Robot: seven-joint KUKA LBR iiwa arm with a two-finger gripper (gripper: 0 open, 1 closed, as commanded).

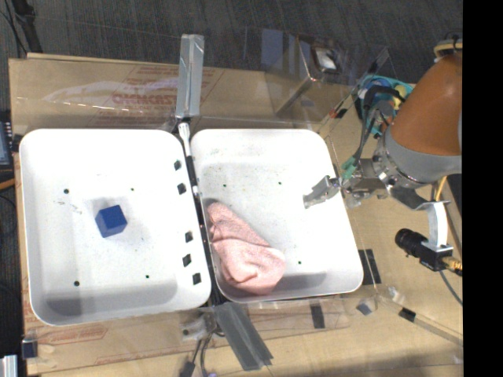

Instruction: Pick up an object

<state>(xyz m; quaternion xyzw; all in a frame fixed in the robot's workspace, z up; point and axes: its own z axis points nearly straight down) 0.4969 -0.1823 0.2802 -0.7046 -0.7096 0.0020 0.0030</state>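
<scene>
A blue cube (111,220) sits in the left bin (47,155), left of its middle. A crumpled pink cloth (240,251) lies in the right bin (267,144), against the front left corner beside the divider. My gripper (321,192) hangs over the right side of the right bin, near its right wall. It is well to the right of the cloth and apart from it. I see nothing in the gripper.
The two white bins stand side by side on a cardboard-covered bench (94,85). The arm's orange band (436,100) and grey wrist (416,163) reach in from the right, with cables above the right bin's far right corner.
</scene>
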